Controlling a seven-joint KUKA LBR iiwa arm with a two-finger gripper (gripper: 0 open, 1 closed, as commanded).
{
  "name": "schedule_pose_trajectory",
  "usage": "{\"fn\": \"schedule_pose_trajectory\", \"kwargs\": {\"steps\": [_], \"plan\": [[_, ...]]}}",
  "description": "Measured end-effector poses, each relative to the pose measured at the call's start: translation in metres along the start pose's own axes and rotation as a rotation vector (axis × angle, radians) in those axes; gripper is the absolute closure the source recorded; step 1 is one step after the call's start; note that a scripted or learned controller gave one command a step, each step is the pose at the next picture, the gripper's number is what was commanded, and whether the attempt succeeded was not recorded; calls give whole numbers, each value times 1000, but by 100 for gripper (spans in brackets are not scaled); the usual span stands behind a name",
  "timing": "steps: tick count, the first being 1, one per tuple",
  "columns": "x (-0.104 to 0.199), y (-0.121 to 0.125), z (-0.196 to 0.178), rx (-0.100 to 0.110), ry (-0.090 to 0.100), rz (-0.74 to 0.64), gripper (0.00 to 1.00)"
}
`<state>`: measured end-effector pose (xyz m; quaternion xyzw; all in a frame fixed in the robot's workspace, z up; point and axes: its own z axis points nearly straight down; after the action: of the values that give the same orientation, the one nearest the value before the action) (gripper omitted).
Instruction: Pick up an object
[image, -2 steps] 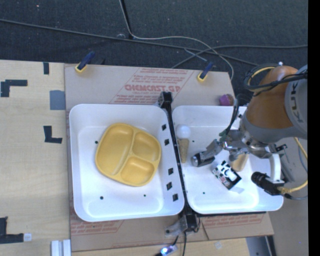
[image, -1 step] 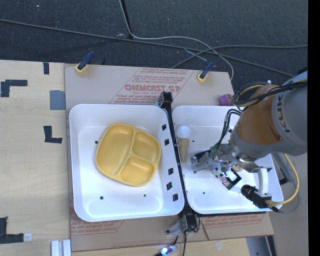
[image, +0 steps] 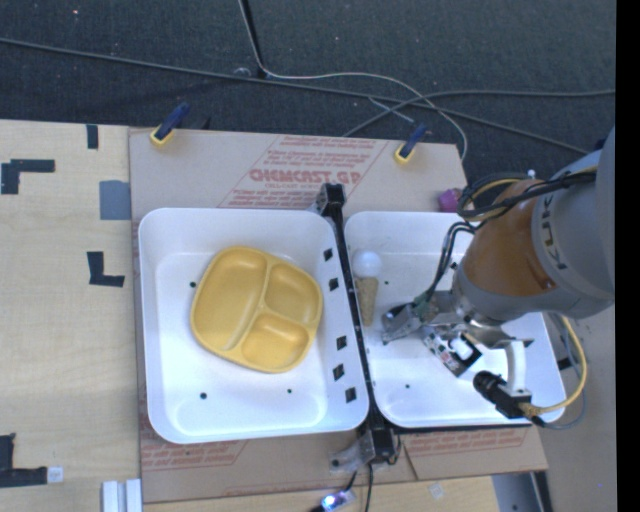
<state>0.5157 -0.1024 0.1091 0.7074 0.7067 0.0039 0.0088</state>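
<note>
The gripper (image: 405, 320) is positioned in the right bin (image: 400, 400) near the divider (image: 350, 320); its opening cannot be told.

left bin (image: 160, 300): white, a few small black dots on its floor. in it, a divided plate (image: 257, 308), plain mustard yellow all over. right bin (image: 400, 400): same white. at its left wall, an ice-cream cone toy (image: 367, 283), white ball on a tan cone. divider (image: 345, 320) between the bins: black with white squares. board (image: 300, 170) under the bins: brown cardboard with red lettering, held by clamps (image: 170, 124) in yellow and blue. bench (image: 60, 330): pale wood grain with black tape marks. my arm (image: 540, 250): grey, orange band above the wrist. my gripper (image: 425, 322): grey metal with black parts.
</note>
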Motion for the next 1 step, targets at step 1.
{"fn": "schedule_pose_trajectory", "kwargs": {"steps": [1], "plan": [[-3,2,-10,-8,-8,2,100]]}}
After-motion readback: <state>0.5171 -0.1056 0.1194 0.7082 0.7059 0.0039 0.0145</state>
